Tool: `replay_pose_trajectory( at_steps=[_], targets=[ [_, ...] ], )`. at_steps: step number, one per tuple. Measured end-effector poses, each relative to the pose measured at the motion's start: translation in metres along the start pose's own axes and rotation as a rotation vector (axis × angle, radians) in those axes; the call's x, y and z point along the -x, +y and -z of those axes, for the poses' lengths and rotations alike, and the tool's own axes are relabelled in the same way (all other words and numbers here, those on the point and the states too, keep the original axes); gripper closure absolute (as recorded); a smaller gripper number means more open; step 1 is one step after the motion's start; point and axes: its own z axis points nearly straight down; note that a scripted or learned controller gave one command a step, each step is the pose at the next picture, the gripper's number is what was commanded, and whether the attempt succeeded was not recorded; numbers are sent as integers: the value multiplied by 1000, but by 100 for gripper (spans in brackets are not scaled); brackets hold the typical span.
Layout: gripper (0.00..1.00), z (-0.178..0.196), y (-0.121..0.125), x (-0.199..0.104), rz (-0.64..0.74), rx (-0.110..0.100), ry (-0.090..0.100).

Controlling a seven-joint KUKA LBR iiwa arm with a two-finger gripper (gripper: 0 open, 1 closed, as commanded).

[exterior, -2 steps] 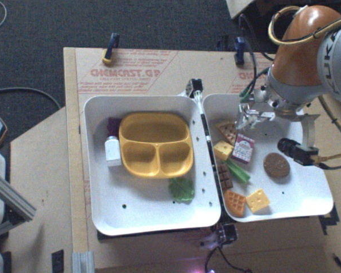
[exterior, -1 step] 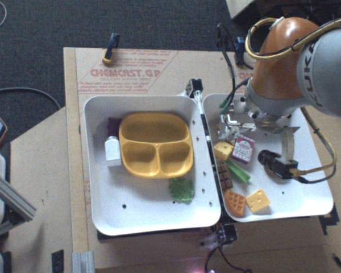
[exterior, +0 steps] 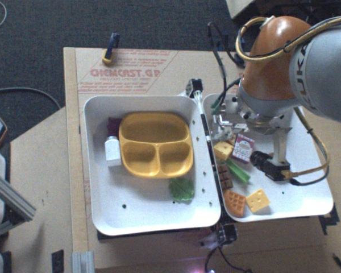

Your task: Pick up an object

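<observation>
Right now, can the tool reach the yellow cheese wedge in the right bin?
Probably yes. The cheese wedge lies uncovered near the front of the right bin, beside the waffle piece. Nothing lies on it, and the tool is above the same bin.

The arm (exterior: 284,67) hides its pincer and much of the right bin (exterior: 307,192).

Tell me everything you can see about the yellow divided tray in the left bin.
The tray is mustard yellow and looks like plastic, with rounded corners. Ridges split it into one long compartment at the back and two smaller ones in front. It lies flat, right side up, in the middle of the left bin. A white bottle sits against its left edge, a purple item shows near its back-left corner, and a green item lies by its front-right corner.
</observation>
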Motion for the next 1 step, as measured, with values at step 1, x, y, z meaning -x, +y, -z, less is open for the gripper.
replay_pose_trajectory(
  at_steps=[1],
  targets=[
    [100, 7, -8, 2, -4, -1, 0]
  ],
)
